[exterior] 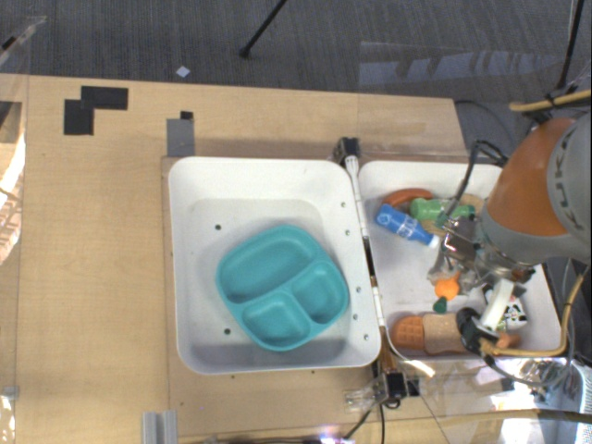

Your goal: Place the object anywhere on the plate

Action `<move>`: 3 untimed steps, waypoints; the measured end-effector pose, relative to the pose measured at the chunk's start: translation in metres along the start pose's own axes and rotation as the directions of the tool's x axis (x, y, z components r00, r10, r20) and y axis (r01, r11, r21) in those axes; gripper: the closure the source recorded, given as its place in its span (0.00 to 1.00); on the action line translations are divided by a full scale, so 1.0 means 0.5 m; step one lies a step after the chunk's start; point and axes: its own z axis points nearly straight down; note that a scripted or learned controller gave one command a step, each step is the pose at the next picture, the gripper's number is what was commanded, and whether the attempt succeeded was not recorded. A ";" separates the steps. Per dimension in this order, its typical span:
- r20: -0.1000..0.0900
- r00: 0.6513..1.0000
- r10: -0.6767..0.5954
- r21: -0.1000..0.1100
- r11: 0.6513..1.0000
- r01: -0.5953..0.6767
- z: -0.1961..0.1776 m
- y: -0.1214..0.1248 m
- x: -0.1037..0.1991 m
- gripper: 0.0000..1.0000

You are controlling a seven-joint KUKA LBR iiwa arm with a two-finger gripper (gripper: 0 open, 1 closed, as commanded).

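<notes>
Several small toys are crowding the right bin (398,276); our hand (460,271) is hovering over an orange piece (447,288), grip unclear. We are judging it light, slippery, best pinched across its middle; the plate (282,288) is waiting left

No text, label, brand or number could be read anywhere. The blue bottle (405,225) in the right bin (398,289) carried markings too small to make out.
</notes>
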 end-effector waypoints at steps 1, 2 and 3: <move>-0.005 0.997 0.079 -0.001 0.997 -0.079 -0.096 -0.071 0.137 1.00; 0.003 0.973 0.232 0.006 0.973 -0.232 0.004 -0.101 0.226 1.00; -0.004 0.975 0.224 0.001 0.975 -0.224 -0.095 -0.164 0.309 1.00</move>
